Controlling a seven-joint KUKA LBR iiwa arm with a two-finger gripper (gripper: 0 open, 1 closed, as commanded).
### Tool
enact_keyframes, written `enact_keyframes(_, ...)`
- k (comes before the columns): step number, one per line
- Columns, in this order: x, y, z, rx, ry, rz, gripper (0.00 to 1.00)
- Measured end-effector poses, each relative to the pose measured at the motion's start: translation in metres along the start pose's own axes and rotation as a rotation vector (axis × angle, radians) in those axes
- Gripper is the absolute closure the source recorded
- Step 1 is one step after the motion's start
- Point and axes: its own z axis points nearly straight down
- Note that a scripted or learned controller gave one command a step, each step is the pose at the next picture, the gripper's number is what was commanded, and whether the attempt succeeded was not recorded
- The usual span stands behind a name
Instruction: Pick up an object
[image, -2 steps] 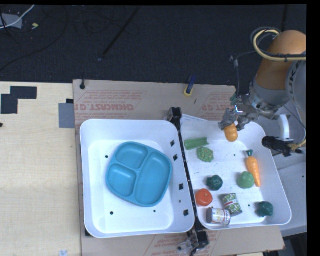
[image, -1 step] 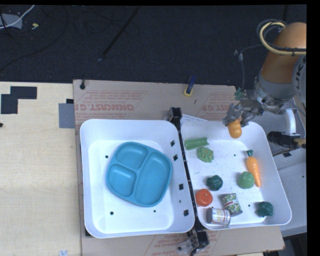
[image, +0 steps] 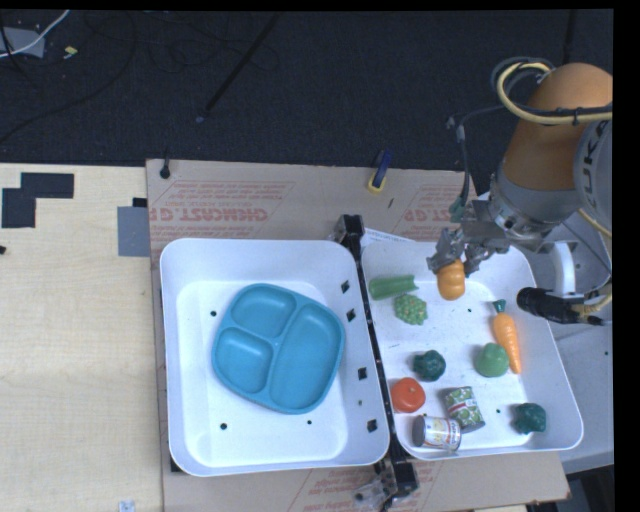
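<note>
My gripper (image: 453, 262) hangs over the back of the right bin (image: 560, 400). It is shut on a small orange object (image: 451, 283), which sticks out below the fingertips, just above the bin floor. Close to its left lie a long green pod (image: 392, 287) and a pale green bumpy piece (image: 410, 310). A carrot (image: 508, 341) lies to the right, near the bin's right wall.
The right bin also holds a dark green piece (image: 430, 365), a green ball (image: 490, 360), a red tomato (image: 407, 395), a small can (image: 438, 432), a green packet (image: 463, 408) and another dark green piece (image: 528, 418). A blue divided plate (image: 278, 347) lies in the left bin (image: 185, 300).
</note>
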Motion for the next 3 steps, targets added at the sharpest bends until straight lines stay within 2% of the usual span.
enact_keyframes(1,0.041,-0.033,-0.006,0.000,0.000,0.000,1.00)
enact_keyframes(2,0.090,-0.065,0.011,0.003,0.000,0.000,1.00)
enact_keyframes(3,0.139,-0.101,0.009,0.002,0.000,-0.001,1.00)
